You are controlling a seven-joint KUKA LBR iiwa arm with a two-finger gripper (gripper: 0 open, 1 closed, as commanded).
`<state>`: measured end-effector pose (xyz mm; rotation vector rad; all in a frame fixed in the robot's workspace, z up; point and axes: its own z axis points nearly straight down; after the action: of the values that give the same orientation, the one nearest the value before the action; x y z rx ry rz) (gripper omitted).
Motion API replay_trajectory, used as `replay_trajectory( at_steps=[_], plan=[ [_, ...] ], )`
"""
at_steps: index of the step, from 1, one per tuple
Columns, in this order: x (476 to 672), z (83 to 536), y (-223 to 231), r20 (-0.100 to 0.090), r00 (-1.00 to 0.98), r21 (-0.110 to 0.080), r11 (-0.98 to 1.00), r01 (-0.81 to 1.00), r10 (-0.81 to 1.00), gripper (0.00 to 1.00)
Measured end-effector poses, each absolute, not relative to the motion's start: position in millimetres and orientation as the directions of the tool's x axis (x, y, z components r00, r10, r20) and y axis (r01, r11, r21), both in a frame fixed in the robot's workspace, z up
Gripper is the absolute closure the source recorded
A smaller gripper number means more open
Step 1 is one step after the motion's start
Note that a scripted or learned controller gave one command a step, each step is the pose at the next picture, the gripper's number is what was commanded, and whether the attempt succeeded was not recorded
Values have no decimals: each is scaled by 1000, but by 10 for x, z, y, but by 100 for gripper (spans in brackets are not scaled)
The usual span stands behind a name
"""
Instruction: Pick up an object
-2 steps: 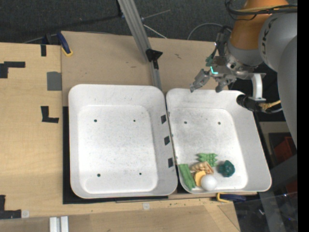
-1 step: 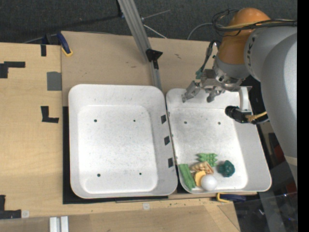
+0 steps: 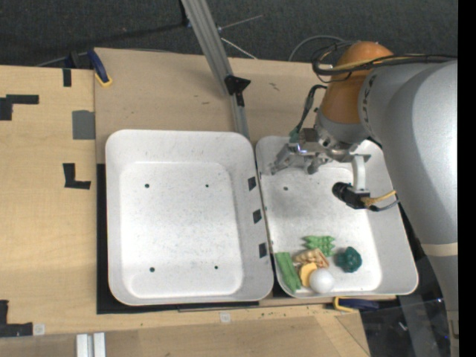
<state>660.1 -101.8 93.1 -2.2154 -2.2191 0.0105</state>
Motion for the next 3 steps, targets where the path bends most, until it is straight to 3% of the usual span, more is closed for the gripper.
replay_trajectory(
  at_steps=[1, 2, 3],
  plan=[
    [6595, 880, -1014, -1, -2, -4, 2, 1000, 1000, 0],
    [6598, 985, -1006, -1, -3, -3, 3, 1000, 1000, 100],
    [6603, 1410, -1017, 0, -1, 3, 1, 1000, 1000, 100]
  ],
)
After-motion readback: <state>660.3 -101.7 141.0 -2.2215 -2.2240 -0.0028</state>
